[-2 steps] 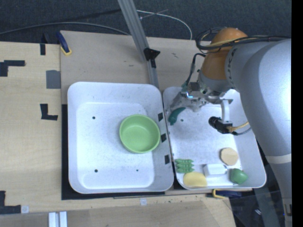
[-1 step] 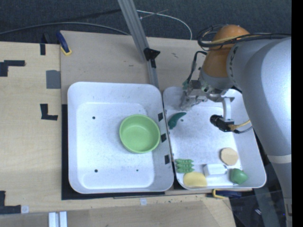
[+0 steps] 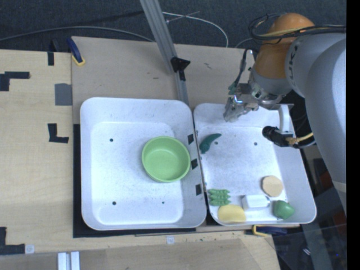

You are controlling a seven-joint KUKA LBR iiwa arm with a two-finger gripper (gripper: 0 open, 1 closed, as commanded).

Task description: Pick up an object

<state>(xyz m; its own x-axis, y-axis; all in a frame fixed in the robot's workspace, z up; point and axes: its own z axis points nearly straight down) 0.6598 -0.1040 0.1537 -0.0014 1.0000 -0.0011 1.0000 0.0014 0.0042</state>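
We find the hand (image 3: 233, 112) hovering at the right bin's (image 3: 292, 167) upper edge, nothing between its fingers; their spread we cannot tell. The nearest object, a dark green piece (image 3: 209, 142), lies just below-left, so the approach step remains: descend over it.

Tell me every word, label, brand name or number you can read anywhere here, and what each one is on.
None: no readable text shows in this view.
The two white bins, left and right, are plain.
The green bowl and the small items at the right bin's near end bear no lettering.
The black tape pieces on the bench are plain shapes, not letters.
The arm shows no legible brand or label.
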